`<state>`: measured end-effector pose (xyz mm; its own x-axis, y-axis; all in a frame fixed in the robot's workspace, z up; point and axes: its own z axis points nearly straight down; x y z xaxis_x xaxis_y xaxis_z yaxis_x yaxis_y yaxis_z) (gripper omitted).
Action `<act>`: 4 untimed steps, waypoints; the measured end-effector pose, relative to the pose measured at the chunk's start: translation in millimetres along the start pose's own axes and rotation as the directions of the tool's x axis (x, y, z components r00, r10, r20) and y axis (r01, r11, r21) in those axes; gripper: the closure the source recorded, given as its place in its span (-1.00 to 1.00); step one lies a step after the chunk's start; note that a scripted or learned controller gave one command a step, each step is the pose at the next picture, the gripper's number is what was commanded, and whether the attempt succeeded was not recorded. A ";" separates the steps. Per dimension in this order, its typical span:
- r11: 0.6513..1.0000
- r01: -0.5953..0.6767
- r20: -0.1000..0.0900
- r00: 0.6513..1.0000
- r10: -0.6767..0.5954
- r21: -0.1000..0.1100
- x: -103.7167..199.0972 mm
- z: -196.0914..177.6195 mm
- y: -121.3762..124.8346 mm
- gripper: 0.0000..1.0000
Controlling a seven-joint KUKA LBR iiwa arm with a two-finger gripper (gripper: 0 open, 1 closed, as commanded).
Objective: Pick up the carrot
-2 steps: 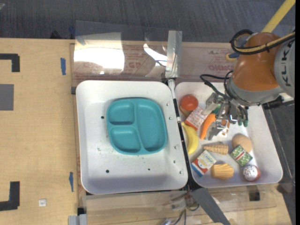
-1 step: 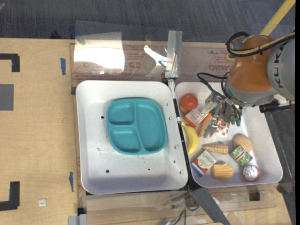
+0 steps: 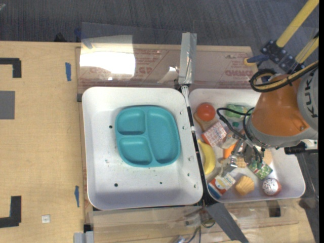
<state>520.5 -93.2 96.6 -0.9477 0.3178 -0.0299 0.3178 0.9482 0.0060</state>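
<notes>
Bench (image 3: 35,135) of pale wood, grey floor (image 3: 152,9) beyond, claw (image 3: 238,153) perhaps at carrot (image 3: 229,149), grip unclear

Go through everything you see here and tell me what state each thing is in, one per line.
Gripper: down in the right bin, among the food.
Carrot: lying in the right bin, beside the gripper, not lifted.
Banana: lying by the bin's left wall.
Teal tray: flat in the left bin, compartments bare.
</notes>
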 end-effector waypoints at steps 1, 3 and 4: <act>1.000 0.004 0.002 1.000 -0.004 -0.005 -0.8 -10.2 3.7 1.00; 0.979 0.203 -0.021 0.979 -0.203 -0.002 59.1 -97.6 64.2 1.00; 0.972 0.234 -0.017 0.972 -0.234 0.001 32.6 -206.9 -4.4 1.00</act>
<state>482.0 -86.3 302.4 -0.9961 0.0870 -0.0131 0.0870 0.9962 -0.0018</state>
